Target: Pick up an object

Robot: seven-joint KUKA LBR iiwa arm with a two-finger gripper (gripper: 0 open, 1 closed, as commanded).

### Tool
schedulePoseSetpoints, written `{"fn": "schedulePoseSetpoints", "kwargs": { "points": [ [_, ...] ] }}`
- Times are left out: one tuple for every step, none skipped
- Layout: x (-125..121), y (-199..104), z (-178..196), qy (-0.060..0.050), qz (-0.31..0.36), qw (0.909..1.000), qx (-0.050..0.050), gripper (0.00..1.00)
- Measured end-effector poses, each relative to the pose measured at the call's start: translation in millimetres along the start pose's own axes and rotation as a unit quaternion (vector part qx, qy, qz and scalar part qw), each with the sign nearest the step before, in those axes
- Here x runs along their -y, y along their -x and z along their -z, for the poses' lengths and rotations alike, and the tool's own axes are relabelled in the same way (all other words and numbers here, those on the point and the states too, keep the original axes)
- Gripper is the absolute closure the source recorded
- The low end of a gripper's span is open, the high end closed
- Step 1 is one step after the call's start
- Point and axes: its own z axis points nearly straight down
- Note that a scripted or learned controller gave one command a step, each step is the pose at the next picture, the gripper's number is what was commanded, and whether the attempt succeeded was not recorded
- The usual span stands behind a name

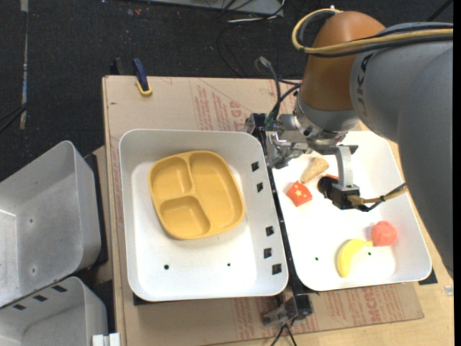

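Observation:
The right white bin (403, 193) holds a tan wedge (314, 169), a red block (299, 193), a yellow banana-shaped piece (351, 256) and a pink-red ball (385, 233). My gripper (282, 150) hangs over that bin's far left corner, close to the wall shared with the left bin. The tan wedge lies just to its right and the red block a little nearer the front. I see nothing held in the gripper. The arm's grey body and orange band (338, 42) cover the bin's far side.
The left white bin (144, 265) carries a yellow divided plate (196, 193). Both bins rest on a brown cardboard sheet (194, 96). Grey plastic tubs (39, 215) stand off the bench at the left.

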Motion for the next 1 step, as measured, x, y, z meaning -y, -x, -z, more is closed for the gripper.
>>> {"fn": "schedulePoseSetpoints", "kwargs": {
  "points": [
    [-18.8,-49.2,-6.4,-0.001,0.000,1.0000,0.000,1.00]
  ]
}}
